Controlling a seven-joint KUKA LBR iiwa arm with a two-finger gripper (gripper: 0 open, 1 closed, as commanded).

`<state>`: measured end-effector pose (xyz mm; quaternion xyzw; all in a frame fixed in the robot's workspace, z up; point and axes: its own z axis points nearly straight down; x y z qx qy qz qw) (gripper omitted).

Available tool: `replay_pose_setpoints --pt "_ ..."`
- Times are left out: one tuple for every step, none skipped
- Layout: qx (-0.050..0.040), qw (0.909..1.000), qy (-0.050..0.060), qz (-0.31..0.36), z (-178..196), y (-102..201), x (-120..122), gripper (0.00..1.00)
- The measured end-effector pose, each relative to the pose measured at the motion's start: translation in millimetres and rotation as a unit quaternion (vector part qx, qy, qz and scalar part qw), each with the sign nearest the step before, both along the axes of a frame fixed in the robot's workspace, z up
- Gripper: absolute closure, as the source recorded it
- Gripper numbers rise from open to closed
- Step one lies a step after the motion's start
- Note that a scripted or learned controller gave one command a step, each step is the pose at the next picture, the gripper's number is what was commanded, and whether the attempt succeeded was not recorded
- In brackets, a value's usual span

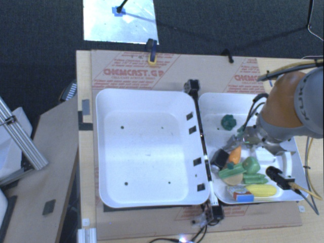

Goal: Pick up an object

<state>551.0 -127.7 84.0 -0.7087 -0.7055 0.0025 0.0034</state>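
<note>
Over the right bin [215,108], low above its cluttered near half: the gripper [242,138] of the grey arm [298,110], reaching in from the right. Impossible to tell whether spread wide or closed. Just beneath it, an orange piece [235,155], flanked by a black block [220,159] and a green rounded shape [250,164]. Nearer the front wall, a yellow corn cob [261,190] and a red-and-blue item [241,196]. Apart toward the back, a dark green lump [229,121]. Alongside, the left bin [147,146].

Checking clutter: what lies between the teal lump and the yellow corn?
In the camera view, an orange piece and a cluster of green vegetables lie between the teal lump and the yellow corn.
</note>
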Motion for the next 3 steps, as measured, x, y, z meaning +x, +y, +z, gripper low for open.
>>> replay_pose_setpoints --pt "-0.0008 1.0000 -0.006 0.003 11 2 7 1.00" --pt "-0.0008 1.0000 -0.006 0.005 32 9 13 1.00" --pt "-0.0030 1.0000 -0.009 0.002 94 -33 39 1.00"
